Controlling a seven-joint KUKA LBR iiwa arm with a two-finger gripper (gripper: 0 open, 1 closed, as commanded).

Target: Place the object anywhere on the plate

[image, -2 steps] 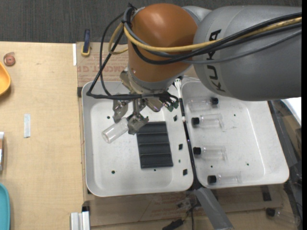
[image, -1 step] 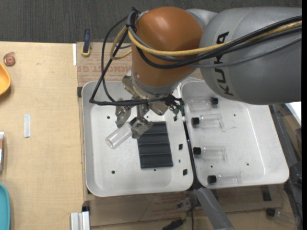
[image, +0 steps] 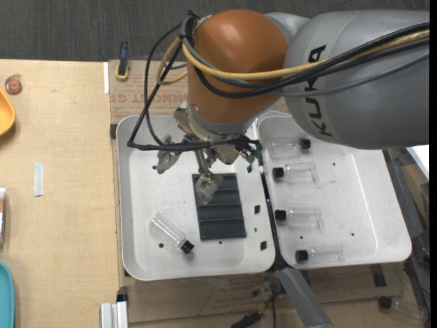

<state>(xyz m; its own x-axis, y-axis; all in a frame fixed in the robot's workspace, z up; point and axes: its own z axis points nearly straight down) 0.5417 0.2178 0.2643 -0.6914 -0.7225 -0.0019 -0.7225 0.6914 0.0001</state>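
Observation:
A black ribbed rectangular plate (image: 222, 214) lies flat in the middle of the left white bin (image: 136, 251). A clear vial with a black cap (image: 171, 232) lies on the bin floor just left of the plate's near corner, apart from it. My gripper (image: 206, 184) hangs from the orange wrist band and points down over the plate's far left corner, well above and behind the vial. Nothing shows in its grasp. The wrist and cables hide the far part of the bin.
The right bin (image: 382, 251) holds several clear vials with black caps, such as one at the near left (image: 317, 255) and one at the far left (image: 295, 173). A divider ridge (image: 268, 210) separates the bins. A wooden bench top (image: 54, 183) lies to the left.

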